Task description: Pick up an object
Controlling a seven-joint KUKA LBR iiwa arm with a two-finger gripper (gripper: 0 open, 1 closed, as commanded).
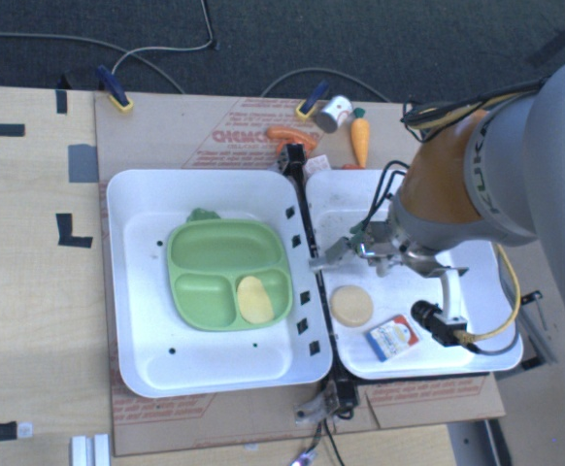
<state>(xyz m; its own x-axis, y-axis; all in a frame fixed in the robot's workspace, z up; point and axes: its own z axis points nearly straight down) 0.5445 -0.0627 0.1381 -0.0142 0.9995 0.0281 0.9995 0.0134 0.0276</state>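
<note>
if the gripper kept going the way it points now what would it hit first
The gripper points left across the right bin, so it would probably first meet the black divider between the bins. Its height over the bin floor is unclear.

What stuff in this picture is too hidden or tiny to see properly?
- Gripper: camera view, small and blurred under the arm; fingers unclear.
- Right bin: the arm covers much of its floor.
- Small packet: print too small to read.
- Yellow piece in the green plate: too blurry to say what food it is.
</note>
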